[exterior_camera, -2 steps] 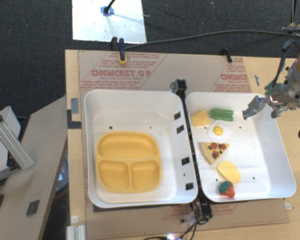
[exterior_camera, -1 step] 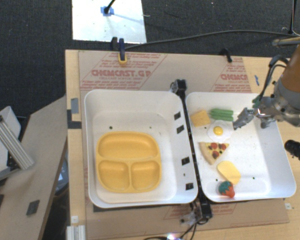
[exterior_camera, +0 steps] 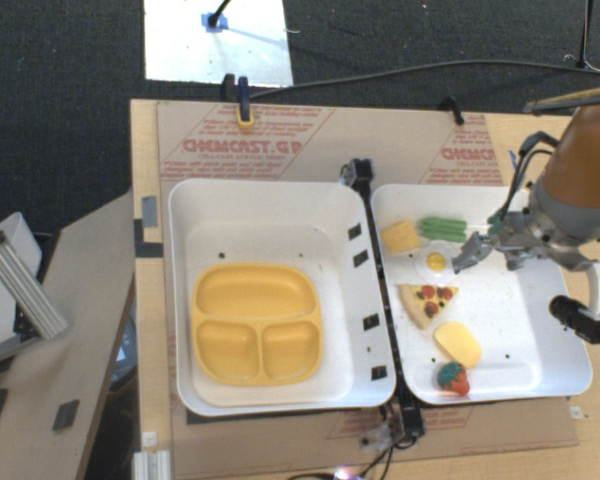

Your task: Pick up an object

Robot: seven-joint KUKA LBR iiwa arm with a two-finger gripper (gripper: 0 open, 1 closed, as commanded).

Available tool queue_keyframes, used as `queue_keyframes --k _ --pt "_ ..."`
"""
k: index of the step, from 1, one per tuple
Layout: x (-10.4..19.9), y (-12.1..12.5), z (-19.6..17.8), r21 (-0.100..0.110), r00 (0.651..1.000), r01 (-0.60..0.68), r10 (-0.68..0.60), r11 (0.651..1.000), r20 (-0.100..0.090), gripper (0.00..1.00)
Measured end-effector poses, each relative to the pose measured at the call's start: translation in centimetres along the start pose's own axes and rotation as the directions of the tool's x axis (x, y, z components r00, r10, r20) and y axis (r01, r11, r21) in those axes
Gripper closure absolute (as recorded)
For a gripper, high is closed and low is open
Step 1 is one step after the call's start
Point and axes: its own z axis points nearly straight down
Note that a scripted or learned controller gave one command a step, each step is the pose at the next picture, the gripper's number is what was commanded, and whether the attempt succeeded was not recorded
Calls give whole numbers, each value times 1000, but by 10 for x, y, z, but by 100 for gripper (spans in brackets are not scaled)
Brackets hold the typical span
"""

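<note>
I have the end effector (exterior_camera: 470,255) low over the right bin (exterior_camera: 570,363), reaching in from the right, its grey tip pointing left toward the divider. I cannot tell from here how it is set, and I see nothing gripped in it.

Just left of the tip and a little below lies one egg (exterior_camera: 435,262), a round white piece with a yellow centre, so it has no long axis to speak of. Above the tip and slightly left are the beans (exterior_camera: 442,228), one green bundle with its long axis running left-right, one end nearly reaching the end effector. Further left, beside the beans, sits one cheese (exterior_camera: 401,236), a yellow block tilted a little, its long side roughly left-right.

Below the tip and left lies one pizza slice (exterior_camera: 427,301), its crust toward the upper left and its point aimed down. Further below is one yellow lemon-like piece (exterior_camera: 458,344), long axis slanting from upper left to lower right. Just under that is one strawberry (exterior_camera: 453,377), red with green on its upper left, near the bin's front wall.

Well to the left, across the divider, the left bin (exterior_camera: 185,218) holds one yellow tray (exterior_camera: 258,323) with three compartments. Both bins rest on the desk (exterior_camera: 150,268).
</note>
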Motion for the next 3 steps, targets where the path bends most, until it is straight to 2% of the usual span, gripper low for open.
queue_keyframes --k 1,2,3 --pt "-5 7 56 1 1000 0 0 1000 0 0" --pt "-6 9 42 -5 1000 0 0 1000 2 100" --pt "-8 10 -22 -10 1000 3 -3 1000 3 100"
